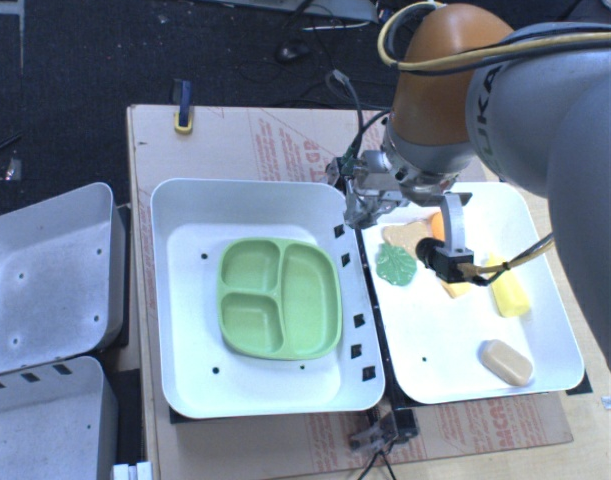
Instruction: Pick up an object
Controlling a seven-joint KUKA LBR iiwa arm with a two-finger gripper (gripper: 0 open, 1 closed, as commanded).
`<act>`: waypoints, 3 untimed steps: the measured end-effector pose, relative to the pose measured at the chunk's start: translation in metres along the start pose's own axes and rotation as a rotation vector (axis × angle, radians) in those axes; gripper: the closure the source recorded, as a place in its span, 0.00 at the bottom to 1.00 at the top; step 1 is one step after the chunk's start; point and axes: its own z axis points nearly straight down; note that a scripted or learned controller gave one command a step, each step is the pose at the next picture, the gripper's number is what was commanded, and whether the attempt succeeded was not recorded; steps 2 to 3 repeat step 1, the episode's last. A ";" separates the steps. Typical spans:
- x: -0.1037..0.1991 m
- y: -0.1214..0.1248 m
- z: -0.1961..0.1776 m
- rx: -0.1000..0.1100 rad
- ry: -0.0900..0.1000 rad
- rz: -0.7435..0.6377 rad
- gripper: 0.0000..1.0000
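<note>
Camera view puts the gripper [363,206] over the bins' shared wall [373,320] — jaws' state I cannot tell — so descending risks striking it, missing the green scalloped piece [395,265].

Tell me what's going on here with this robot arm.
A grey robot arm reaches in from the right, its gripper low over the far end of the divide between two white bins. The left bin holds a green divided tray. The right bin holds small items, among them a green round piece, a yellow block and a tan oval. None looks picked up yet.
</note>
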 end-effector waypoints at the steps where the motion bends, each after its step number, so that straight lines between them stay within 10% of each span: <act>1: 0.048 -0.005 -0.005 -0.003 0.000 0.001 1.00; 3: 0.048 -0.005 -0.005 -0.003 0.000 0.001 1.00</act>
